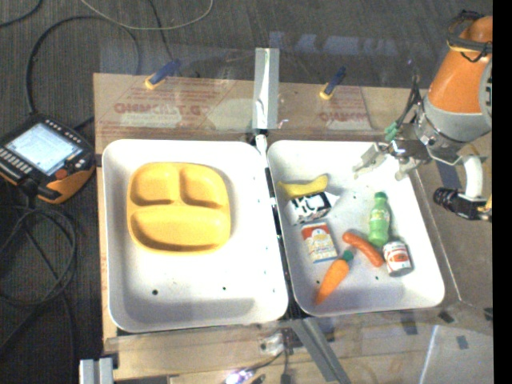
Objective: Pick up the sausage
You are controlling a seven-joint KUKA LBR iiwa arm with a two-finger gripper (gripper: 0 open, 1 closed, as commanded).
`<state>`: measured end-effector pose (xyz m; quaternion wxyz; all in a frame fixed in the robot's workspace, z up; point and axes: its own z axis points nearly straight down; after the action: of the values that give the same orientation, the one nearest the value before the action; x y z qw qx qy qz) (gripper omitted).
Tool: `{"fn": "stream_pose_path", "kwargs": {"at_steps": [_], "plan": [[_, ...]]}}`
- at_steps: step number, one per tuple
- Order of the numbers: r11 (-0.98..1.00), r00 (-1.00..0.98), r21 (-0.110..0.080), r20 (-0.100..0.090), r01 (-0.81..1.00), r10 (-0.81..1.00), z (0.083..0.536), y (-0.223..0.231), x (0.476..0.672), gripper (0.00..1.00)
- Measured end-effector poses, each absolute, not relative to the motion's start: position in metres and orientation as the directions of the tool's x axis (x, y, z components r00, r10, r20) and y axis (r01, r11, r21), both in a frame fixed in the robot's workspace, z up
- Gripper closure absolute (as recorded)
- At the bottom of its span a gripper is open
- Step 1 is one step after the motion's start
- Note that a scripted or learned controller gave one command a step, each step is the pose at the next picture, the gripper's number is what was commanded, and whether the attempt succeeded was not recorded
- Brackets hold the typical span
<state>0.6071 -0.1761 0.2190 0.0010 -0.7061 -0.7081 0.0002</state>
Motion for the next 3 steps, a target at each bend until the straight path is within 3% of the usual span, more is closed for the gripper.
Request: {"fn": "stream_pose_path", "kwargs": {"at_steps": [1,2,3], "plan": [[0.097,-0.097,-0.002,0.002,0.995,0.995,0.141,-0.171,0.515,0.00],[0.212,-0.212,0.001,0.001,0.977,0.977,0.105,-0.166,0.485,0.00],[0.212,-0.212,0.002,0.003,0.977,0.977,0.114,-0.165,0.486,1.00]]}}
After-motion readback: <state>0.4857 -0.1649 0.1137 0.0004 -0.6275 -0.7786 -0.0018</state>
